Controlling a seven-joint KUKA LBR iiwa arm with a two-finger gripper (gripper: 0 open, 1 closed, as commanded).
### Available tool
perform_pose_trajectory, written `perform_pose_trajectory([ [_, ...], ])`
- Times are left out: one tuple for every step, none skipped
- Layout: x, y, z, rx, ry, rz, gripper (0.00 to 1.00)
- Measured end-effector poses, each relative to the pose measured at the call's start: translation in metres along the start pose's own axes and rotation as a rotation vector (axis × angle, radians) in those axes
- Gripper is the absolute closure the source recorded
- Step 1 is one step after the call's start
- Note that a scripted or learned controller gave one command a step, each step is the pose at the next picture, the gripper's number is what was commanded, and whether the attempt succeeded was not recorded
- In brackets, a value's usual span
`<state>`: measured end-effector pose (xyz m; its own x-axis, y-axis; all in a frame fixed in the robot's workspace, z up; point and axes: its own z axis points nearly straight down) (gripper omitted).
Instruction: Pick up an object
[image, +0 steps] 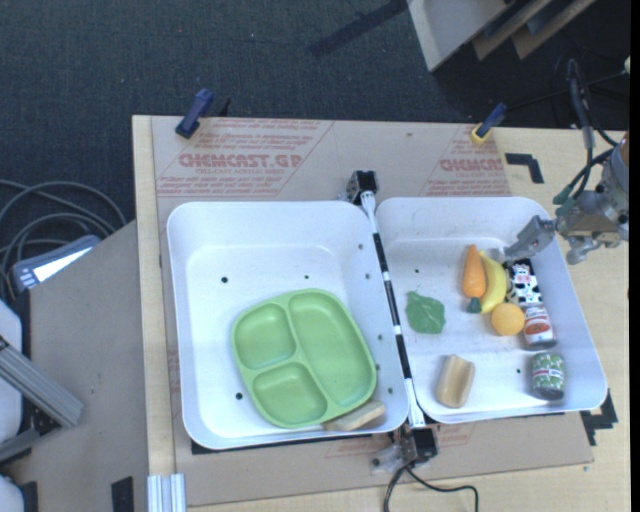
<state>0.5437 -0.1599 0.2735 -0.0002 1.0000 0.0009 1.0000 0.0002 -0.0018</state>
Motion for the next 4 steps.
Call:
perform_pose_trajectory([
  [0.032,0.030,0.141,0.001,0.000,0.000,0.00],
  [-0.001,0.024,0.173,-0.001,0.000,-0.001,0.00],
  [-0.002,0.024,0.163,-0.003,-0.002,0.001,1.00],
  [-0.002,0.024,0.163,-0.003,-0.001,0.001,0.00],
])
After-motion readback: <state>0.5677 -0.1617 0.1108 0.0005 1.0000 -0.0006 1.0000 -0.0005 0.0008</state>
